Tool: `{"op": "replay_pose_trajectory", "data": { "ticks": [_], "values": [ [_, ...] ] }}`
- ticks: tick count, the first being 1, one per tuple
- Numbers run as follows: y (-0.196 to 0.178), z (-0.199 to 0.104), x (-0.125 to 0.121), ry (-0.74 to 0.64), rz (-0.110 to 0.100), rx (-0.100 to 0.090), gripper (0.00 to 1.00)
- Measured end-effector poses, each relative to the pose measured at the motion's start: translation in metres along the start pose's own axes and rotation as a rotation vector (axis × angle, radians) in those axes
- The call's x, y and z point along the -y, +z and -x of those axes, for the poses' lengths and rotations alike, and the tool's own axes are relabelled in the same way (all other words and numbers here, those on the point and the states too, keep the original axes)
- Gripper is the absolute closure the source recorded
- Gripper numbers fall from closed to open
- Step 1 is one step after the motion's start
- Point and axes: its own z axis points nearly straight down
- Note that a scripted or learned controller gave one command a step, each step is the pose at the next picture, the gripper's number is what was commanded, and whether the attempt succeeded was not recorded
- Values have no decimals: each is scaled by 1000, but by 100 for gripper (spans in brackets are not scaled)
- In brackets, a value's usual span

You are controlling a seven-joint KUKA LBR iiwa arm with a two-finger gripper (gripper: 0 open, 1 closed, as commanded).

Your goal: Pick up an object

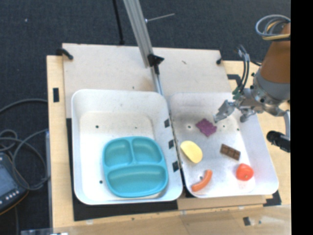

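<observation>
A pale wooden bench (112,72) stands on dark carpet, with black cables (14,126) trailing on the floor off its left edge and a slanted aluminium post (137,23) rising from its back middle. Two shallow white bins sit side by side on it. The left bin (88,106) carries a teal divided plate (135,166) in its front half. The right bin (254,141) holds a purple block (206,127) near its middle, a yellow lemon-shaped piece (191,152) by its left wall, an orange carrot-like stick (202,180) at the front edge, a brown chocolate bar (230,152) right of centre, and a red tomato-like ball (244,172) toward the front right corner. The arm (275,62) enters over the bin's back right corner, its gripper (234,110) low and tilted leftward, fingers spread and holding nothing, just right of the purple block. No legible writing shows.
</observation>
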Motion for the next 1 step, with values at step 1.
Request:
{"op": "replay_pose_trajectory", "data": {
  "ticks": [1],
  "values": [
    [0, 0, 0, 1, 0, -1, 0]
  ]
}}
